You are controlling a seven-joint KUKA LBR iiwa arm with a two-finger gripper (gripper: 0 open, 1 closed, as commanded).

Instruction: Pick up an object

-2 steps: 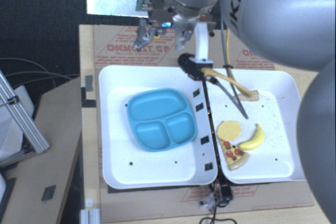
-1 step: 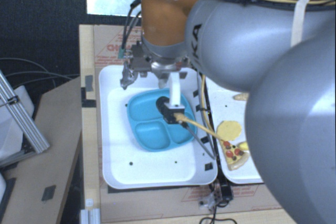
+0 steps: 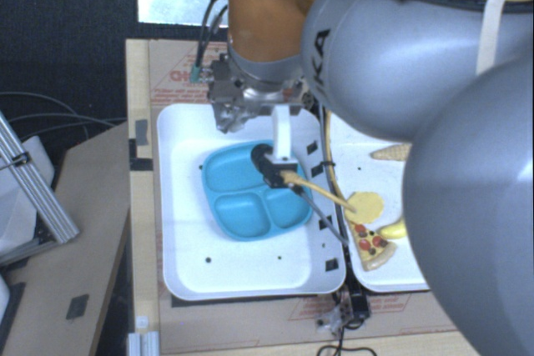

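Two white bins sit side by side on the brown table [image 3: 167,71]. The left bin [image 3: 179,263] has a blue plate [image 3: 242,200] lying flat in it. The plate has three parts, one big and two small. It lies near the middle of the bin, a bit closer to the wall shared with the other bin. The big grey arm [image 3: 400,37] comes in from the right and covers much of the top of the view, with its orange band [image 3: 267,4] just above the wrist. The hand [image 3: 227,121] hangs over the back part of the left bin, just past the far edge of the blue plate. It is not touching the plate as far as I can see. I cannot tell if the hand is open or closed, because it is seen from above and its tip is too dark and small. Nothing can be seen in its grip. The right bin [image 3: 367,167] is partly hidden under the arm. In it lie a toy pizza slice [image 3: 373,246], a flat round yellow piece [image 3: 367,203] just behind the slice, a curved yellow piece [image 3: 392,229] beside the slice, and a tan pointed piece [image 3: 390,152] farther back. All of these are well apart from the hand.
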